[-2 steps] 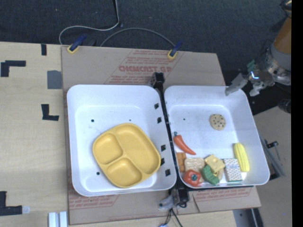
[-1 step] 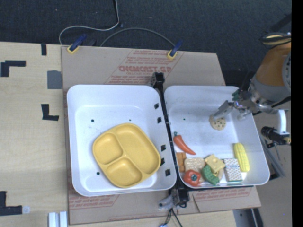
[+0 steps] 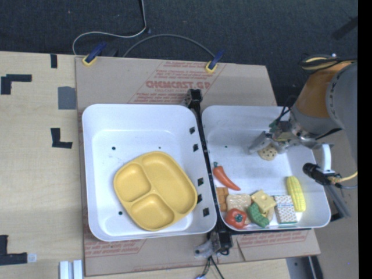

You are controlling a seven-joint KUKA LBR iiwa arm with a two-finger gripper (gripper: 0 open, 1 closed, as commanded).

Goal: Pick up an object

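Over the upper part of the right bin (image 3: 232, 121), my gripper (image 3: 266, 145) reaches in from the right. Directly under its tip lies a small round beige cookie with dark dots (image 3: 268, 153); whether it is gripped or just lying on the bin floor I cannot tell. Toy foods lie along the bin's front: a red-orange chili pepper (image 3: 225, 178), a red tomato (image 3: 235, 217), a tan cracker (image 3: 238, 201), a yellow cheese piece (image 3: 263, 200), a green vegetable (image 3: 257, 214), a pale wafer block (image 3: 283, 209) and a yellow corn cob (image 3: 296, 193).
The left bin (image 3: 104, 127) holds a yellow divided plate (image 3: 154, 189). A black divider (image 3: 199, 150) runs between the bins. The grey arm with its orange band (image 3: 317, 95) hangs over the right bin's far right corner. A cable (image 3: 139, 16) lies behind the bins.
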